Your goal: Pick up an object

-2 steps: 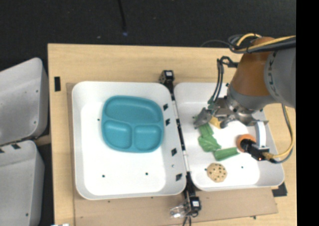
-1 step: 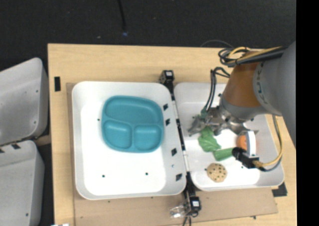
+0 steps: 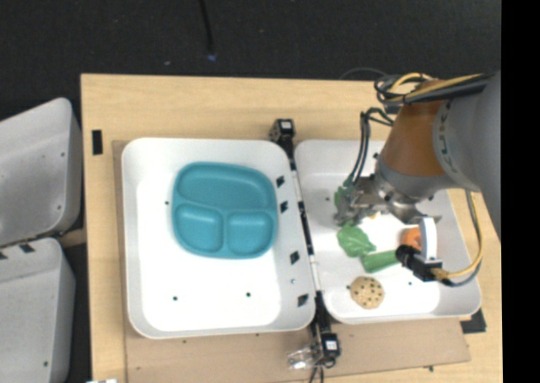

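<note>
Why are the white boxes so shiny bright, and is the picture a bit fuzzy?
In the camera view, overhead light washes out the left bin and right bin; the teal tray stays clear; small items by the gripper look soft and fuzzy; the background is dark.

The bench (image 3: 194, 103) is light tan wood. Both bins are white, the left bin (image 3: 143, 288) and the right bin (image 3: 325, 175). The divided plate (image 3: 224, 208) is teal blue. The round cookie (image 3: 367, 292) is tan with dark dots. The crumpled thing (image 3: 355, 240) and the stick-shaped thing (image 3: 380, 261) are green. The arm (image 3: 460, 132) is grey with an orange-brown band (image 3: 412, 143).
</note>
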You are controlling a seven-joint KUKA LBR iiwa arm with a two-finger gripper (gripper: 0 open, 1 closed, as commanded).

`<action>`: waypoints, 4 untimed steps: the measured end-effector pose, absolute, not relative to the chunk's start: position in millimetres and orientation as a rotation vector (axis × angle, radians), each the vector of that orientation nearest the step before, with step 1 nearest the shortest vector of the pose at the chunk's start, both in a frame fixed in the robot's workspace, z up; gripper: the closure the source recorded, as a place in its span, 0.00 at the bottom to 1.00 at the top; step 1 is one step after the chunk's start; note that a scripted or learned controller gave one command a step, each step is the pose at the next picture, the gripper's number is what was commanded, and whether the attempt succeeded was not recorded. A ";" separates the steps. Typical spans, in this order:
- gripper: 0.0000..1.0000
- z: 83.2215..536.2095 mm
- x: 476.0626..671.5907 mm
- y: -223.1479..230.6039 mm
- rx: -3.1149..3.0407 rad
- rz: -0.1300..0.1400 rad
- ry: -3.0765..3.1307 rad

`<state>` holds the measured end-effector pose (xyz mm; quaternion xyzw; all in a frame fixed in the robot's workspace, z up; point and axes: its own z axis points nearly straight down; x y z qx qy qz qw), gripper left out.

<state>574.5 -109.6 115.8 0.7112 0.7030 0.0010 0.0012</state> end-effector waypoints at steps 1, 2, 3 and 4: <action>1.00 159.1 577.0 -108.8 2.223 0.004 2.214; 1.00 202.7 574.2 -109.8 2.220 0.004 2.218; 1.00 200.6 574.8 -110.2 2.223 0.002 2.218; 1.00 217.3 558.0 -69.3 2.216 0.003 2.228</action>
